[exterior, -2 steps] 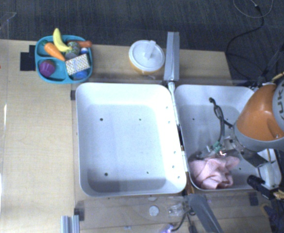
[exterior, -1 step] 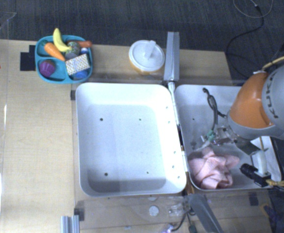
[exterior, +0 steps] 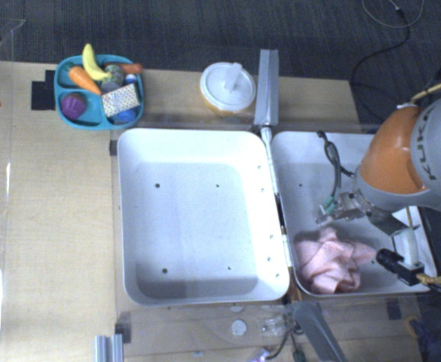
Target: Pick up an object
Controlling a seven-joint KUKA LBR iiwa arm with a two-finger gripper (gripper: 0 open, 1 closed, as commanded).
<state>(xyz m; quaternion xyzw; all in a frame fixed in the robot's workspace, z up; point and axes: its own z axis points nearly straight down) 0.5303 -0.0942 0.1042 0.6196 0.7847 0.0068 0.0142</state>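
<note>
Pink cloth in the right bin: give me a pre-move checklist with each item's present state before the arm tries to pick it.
1. Target present: pink cloth lies bunched in the right bin, near the front wall: ok.
2. Cloth top unobstructed: ok.
3. Pincer above the bin, just behind the cloth: ok.
4. Pincer open: cannot tell.
5. Cloth already held: cannot tell.
6. Black part clear of the cloth: cannot tell.

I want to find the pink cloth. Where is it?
The pink cloth lies in the right bin, bunched at its near edge, just below the arm's pincer.
</note>
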